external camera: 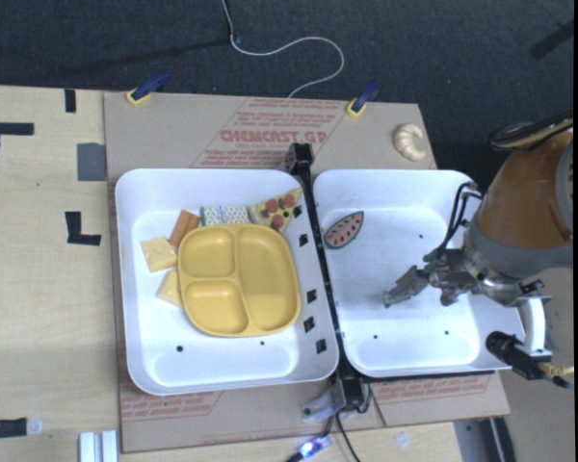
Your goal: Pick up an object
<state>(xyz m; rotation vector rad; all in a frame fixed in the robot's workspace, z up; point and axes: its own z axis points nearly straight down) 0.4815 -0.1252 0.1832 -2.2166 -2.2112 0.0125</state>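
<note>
Over the right bin [395, 349] I've got the gripper [393, 296] hanging low above the middle of the floor, with the arm [520, 210] coming in across the right rim. I can't tell what the gripper is doing from here; it's a dark, blurred shape against the white, and I see nothing in it that I could call a catch.

The one loose thing in this bin is the leaf [344, 230], a small brown oval with dark flecks, lying flat near the top left corner, just beside the divider [313, 258]. It's well apart from the gripper, up and to the left of it.

In the left bin [222, 373] the plate [239, 279], yellow with three compartments, sits in the middle. Crackers [159, 254] lie against its left edge, and a strip of small patterned pieces [260, 210] runs along its top edge toward the bin's top right corner.

Both bins rest on a cardboard sheet [270, 133] clamped at its top edge. A pale shell [411, 141] lies near the sheet's top right corner, outside the bins.
</note>
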